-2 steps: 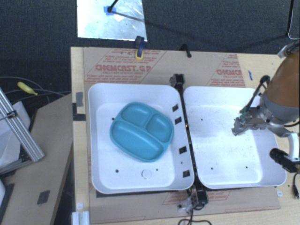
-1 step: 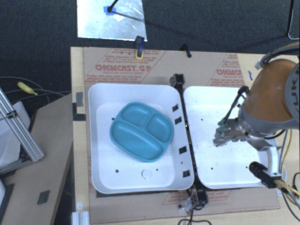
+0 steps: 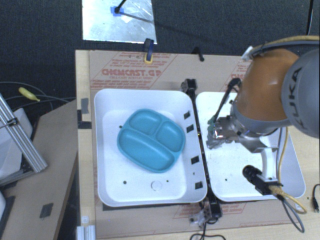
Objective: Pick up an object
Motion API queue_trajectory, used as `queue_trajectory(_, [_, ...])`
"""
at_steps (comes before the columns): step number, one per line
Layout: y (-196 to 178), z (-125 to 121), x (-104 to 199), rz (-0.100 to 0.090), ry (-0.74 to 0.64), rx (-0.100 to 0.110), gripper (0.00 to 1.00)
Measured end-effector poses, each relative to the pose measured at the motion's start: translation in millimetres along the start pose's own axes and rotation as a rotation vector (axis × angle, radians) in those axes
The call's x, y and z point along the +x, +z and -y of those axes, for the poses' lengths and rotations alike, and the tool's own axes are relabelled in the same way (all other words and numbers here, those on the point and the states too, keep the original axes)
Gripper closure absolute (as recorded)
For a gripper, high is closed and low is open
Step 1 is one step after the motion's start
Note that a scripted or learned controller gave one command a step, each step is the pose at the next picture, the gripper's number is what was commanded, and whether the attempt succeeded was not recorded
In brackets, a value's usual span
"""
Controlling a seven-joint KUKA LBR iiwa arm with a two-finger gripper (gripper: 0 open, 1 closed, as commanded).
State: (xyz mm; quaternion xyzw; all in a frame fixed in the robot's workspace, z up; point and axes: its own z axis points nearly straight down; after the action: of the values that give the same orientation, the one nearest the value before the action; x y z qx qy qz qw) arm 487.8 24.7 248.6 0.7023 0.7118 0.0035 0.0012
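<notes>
Lying in the left bin (image 3: 102, 134), the blue plate (image 3: 151, 139) sits apart from the gripper (image 3: 214, 134), whose state is unclear.

A dark blue carpet (image 3: 45, 29) covers the floor. On it lies a shiny metal sheet (image 3: 119, 13). Brown printed cardboard (image 3: 132, 71) covers the bench top.

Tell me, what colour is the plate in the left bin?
Blue. The plate shows best in the camera view.

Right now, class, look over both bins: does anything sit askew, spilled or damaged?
Nothing looks spilled or broken. The blue divided plate lies flat in the left bin, though turned at a slant to the bin's walls. The gripper is over the right bin, apart from the plate.
</notes>
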Motion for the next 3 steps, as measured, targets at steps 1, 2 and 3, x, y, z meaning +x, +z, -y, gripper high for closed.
queue_trajectory(1, [6.7, 0.8, 70.7, 0.000, 0.001, 0.006, 1.00])
queue_trajectory(2, [95.3, -65.5, 87.8, 0.003, 0.007, 0.007, 1.00])
queue_trajectory(3, [63.2, -71.7, 27.6, 0.005, 0.018, 0.002, 1.00])
